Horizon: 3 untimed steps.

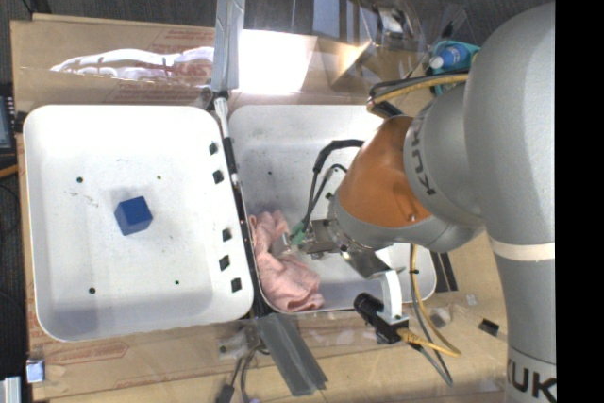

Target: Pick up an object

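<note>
Right bin [283,123] | arm [453,165] hides floor | pink cloth [283,271] partly covered

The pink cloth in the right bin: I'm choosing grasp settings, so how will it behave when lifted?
The pink cloth lies crumpled in folds, so it is probably floppy and will drape. It looks light. Being bunched against the bin wall, it may drag there.

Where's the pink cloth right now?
The pink cloth lies crumpled in the right bin, against its left wall near the front corner, with the gripper right at its right edge.
</note>
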{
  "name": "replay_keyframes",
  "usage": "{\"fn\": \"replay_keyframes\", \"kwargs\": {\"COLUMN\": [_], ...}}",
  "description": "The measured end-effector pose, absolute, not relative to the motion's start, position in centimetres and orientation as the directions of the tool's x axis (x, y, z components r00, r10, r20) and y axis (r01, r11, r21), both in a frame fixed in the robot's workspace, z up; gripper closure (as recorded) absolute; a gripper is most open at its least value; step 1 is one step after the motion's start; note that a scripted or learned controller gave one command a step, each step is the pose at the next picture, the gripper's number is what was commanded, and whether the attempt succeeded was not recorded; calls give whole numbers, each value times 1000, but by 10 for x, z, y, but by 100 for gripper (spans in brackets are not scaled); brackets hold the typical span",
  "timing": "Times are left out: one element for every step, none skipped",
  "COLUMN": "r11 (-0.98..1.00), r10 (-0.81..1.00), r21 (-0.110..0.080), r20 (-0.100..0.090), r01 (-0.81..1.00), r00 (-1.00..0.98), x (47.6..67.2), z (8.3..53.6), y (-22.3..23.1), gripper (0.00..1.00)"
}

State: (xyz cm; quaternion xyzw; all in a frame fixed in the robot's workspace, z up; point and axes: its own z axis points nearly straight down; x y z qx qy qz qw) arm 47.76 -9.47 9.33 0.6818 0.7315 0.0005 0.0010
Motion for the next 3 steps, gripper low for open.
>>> {"fn": "replay_keyframes", "kwargs": {"r11": [-35, -29, 173], "r10": [999, 1000, 985], "r21": [0, -1, -3], "r20": [1, 5, 1], "r01": [999, 1000, 985], "r00": [35, 29, -173], "x": [523, 524, 570], "z": [93, 103, 192], "y": [-100, -99, -72], "gripper": [0, 100, 100]}}
